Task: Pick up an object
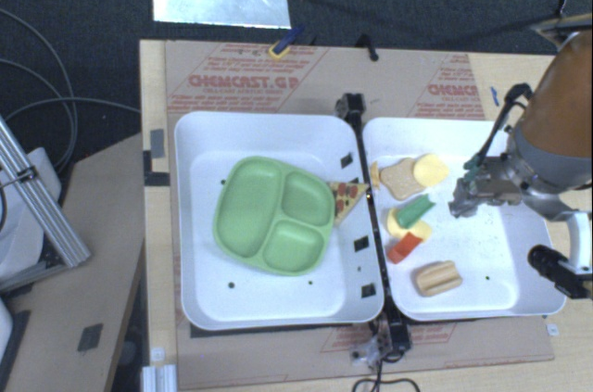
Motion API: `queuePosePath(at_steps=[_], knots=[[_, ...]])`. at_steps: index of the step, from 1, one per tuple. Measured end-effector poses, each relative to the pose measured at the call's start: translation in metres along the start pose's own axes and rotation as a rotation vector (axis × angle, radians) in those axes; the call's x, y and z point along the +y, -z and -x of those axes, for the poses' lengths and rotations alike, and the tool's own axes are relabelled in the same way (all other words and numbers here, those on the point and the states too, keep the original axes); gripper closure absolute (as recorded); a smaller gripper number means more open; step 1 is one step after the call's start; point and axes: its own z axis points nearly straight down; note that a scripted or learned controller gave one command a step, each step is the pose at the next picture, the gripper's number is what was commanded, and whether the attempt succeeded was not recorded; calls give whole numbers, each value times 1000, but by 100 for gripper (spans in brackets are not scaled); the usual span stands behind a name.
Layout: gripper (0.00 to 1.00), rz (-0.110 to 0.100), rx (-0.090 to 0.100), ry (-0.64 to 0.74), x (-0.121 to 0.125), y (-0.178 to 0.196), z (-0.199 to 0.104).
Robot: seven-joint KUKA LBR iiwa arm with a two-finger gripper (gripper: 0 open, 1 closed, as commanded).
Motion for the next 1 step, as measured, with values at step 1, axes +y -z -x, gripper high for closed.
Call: queuePosePath(at_steps=[1], knots=[[100,-2,4,12,-2,-45,-47]])
